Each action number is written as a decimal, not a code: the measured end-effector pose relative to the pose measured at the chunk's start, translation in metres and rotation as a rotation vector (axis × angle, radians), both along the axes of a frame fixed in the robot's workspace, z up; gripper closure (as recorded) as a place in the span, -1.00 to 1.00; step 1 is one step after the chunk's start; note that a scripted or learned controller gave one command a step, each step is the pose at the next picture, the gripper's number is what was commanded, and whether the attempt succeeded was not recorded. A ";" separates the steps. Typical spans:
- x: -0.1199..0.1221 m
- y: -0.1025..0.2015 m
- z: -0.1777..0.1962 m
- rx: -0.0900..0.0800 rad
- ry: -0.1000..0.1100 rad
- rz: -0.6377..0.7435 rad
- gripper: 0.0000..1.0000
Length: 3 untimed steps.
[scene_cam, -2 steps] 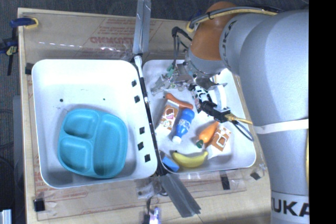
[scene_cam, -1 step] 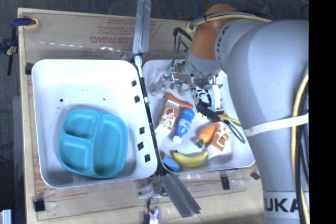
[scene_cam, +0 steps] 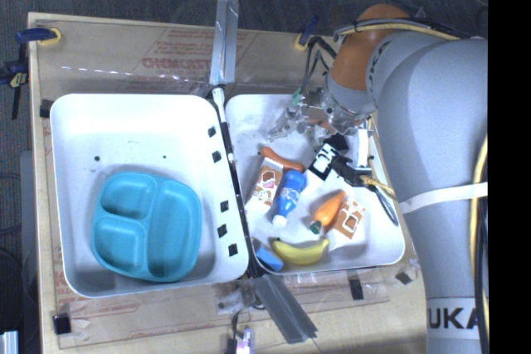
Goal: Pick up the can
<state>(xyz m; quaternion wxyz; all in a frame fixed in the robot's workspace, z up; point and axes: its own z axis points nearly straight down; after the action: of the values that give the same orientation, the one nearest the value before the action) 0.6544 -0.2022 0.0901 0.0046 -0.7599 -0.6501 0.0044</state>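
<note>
Two shallow white bins sit side by side on the bench, divided by a shared wall running top to bottom. The left bin [scene_cam: 75, 120] holds a blue divided plate [scene_cam: 148, 225] in its lower half. The right bin [scene_cam: 249, 116] holds a cluster of small items. The can [scene_cam: 288, 195], read here as the blue cylindrical container with a white end (the identification is not certain), lies on its side near the middle of the right bin, tilted, with its white end pointing down-left. A small printed carton [scene_cam: 265, 182] lies just beside it on the left, and a reddish sausage-shaped item [scene_cam: 278, 157] lies just above it. An orange carrot [scene_cam: 326, 211] lies to its right, next to a second printed carton [scene_cam: 350, 217]. A yellow banana [scene_cam: 300, 251] lies below, along the near wall. The grey arm [scene_cam: 431, 137] reaches in from the right, its orange band [scene_cam: 353, 62] above the wrist. The gripper [scene_cam: 297, 116] is at the upper part of the right bin, apart from the can. Whether the gripper is open or closed cannot be told at this resolution.
</note>
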 end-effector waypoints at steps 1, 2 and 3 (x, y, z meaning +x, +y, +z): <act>0.003 -0.002 0.041 0.000 -0.012 -0.013 -1.00; 0.000 -0.003 0.000 -0.001 0.001 -0.046 -1.00; -0.002 -0.002 0.008 0.002 0.013 -0.041 1.00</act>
<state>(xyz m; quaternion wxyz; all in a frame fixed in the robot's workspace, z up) 0.6526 -0.2038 0.0982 0.0095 -0.7729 -0.6344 0.0085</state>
